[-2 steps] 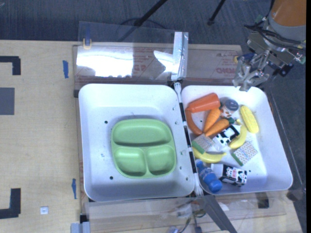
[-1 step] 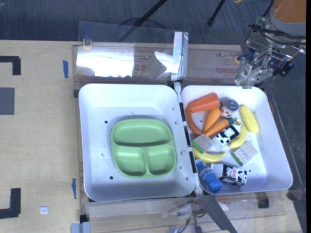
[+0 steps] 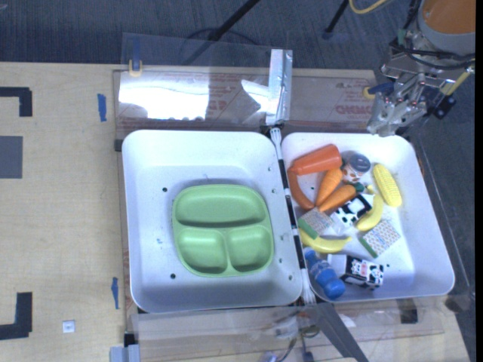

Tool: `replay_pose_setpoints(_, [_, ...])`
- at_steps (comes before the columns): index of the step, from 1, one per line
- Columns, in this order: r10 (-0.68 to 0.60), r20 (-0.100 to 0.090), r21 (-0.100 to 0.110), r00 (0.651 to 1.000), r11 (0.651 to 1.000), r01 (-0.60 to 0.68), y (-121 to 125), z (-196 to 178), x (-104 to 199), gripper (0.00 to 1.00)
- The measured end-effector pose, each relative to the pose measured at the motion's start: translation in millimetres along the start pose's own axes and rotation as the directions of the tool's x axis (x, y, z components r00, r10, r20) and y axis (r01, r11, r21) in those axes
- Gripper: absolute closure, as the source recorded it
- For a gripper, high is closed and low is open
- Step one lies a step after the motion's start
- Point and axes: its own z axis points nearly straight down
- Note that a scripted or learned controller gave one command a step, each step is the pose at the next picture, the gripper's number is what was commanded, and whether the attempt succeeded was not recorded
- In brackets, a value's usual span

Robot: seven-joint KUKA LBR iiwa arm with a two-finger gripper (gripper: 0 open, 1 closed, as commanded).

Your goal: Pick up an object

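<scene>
Jaws (image 3: 389,115) hanging above the far right corner of the right bin (image 3: 430,232), just past its far rim; how far open, cannot tell, and nothing seen between them. Orange band of the arm (image 3: 449,10) at the far right. Heaped in the right bin: orange carrot (image 3: 334,187) near the middle, corn cob (image 3: 387,184) to its right, banana (image 3: 332,241) nearer, blue bottle (image 3: 326,276) at the near left corner, black-and-white toy cow (image 3: 366,271) just beside it. Green divided tray (image 3: 223,228) lying flat in the left bin (image 3: 143,202). Both bins side by side on the bench (image 3: 53,225)
</scene>
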Motion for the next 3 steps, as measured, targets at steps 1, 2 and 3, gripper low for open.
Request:
replay_pose_setpoints(1, [-0.244,0.001,-0.006,0.970,0.970,0.244,-0.1,14.4,4.1,1.00])
replay_pose_setpoints(2, [-0.552,0.003,-0.003,0.834,0.834,0.552,0.7,14.1,-0.1,1.00])
replay_pose_setpoints(3, [-0.816,0.005,-0.003,0.578,0.578,0.816,0.6,20.2,1.4,1.00])
